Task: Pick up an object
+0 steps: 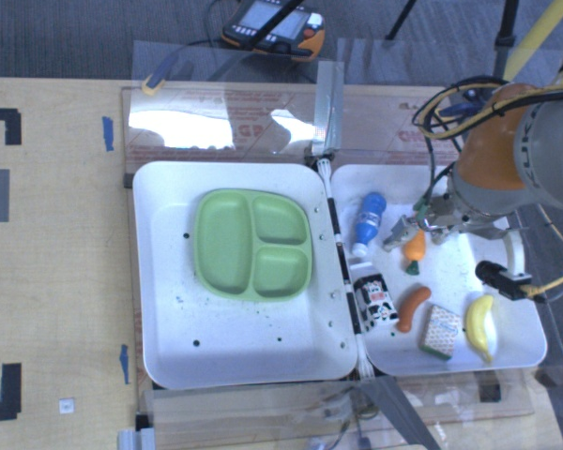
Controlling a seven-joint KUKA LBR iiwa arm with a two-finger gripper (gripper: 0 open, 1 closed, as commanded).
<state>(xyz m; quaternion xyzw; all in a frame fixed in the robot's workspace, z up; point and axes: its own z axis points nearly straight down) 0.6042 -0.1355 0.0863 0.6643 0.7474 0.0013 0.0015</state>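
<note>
Overhead, the camera view takes in a pale wooden bench [47, 270] with black corner marks and strips of blue tape [108, 132]. Grey carpet [75, 17] lies beyond it. A black and orange handheld control unit [272, 24] rests on that carpet beside dark stand legs.

Two white bins sit side by side, rims touching. The left bin [169, 336] holds a green three-compartment plate [253, 245], lying flat and right way up. The right bin [521, 350] holds the loose things. A blue bottle [368, 216] with a white cap lies near the shared rim. A small black-and-white carton [375, 300] sits nearer the camera, with an orange toy sausage [413, 307] just beside it. Next come a pale block [441, 331] with a green edge and a yellow banana [480, 324].

The grey arm [507, 157], with its orange band, reaches in from the right. Its gripper [416, 231] hangs low over the right bin, directly above a toy carrot [413, 248]. Whether the gripper is closed on the carrot or loose above it, I cannot tell.

A clear sheet [225, 120] behind the bins carries faint reddish print, too washed out by glare to read. The carton's print is too small to make out. The arm's upper part is cut off at the frame's edge.
</note>
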